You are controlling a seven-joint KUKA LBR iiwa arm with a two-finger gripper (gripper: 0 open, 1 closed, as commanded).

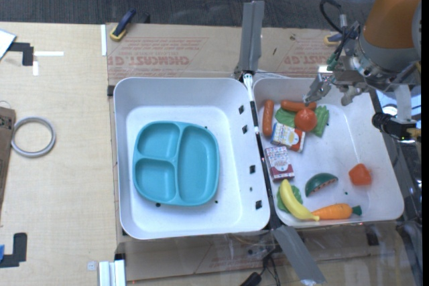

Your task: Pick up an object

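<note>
Now the gripper (328,85) hangs over the far edge of the right bin (382,211), up near the tomato (305,118); whether it's released or clenched, I cannot tell from this angle. Nothing is visibly held. All the pickable toys sit crowded in this bin: hot dog (268,118), carton (287,136), banana (293,201), carrot (332,211), so that's where the arm works. The left bin (127,211) carries just a blue tray (177,164), likely the drop-off side. Tight cluster; a clean grab looks tricky.
</note>
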